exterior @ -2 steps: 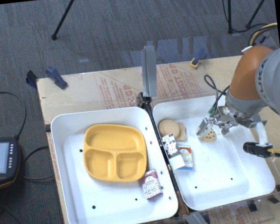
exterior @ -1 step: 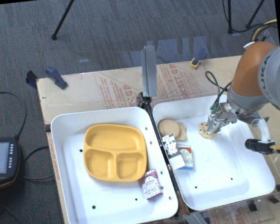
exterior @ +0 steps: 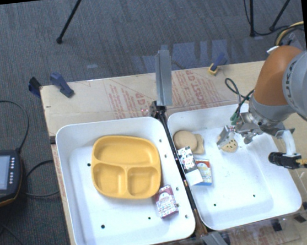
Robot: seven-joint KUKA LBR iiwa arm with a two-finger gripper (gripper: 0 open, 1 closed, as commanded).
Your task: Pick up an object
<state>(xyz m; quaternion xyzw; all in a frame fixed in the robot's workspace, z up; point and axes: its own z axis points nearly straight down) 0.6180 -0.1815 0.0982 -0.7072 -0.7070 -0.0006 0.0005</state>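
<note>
White and wide, the two bins sit side by side on the tabletop (exterior: 117, 96). The left bin (exterior: 81, 211) holds a big yellow plate (exterior: 126, 165) with three parts, and a small pink box (exterior: 166, 202) just beside its lower corner. I am over the right bin (exterior: 263, 200). My gripper (exterior: 230, 139) hangs near the top of it, with a small tan piece (exterior: 230, 147) right at its tip. I cannot tell if my gripper is clenched on that piece or only touching it. To do this well, I think I should come straight down, squeeze gently, then lift slowly. A round tan cookie (exterior: 185, 139) and a small blue and white box (exterior: 203, 171) lie near the wall between the bins, so I should stay clear of that edge. Most of the open room is low in my bin.
</note>
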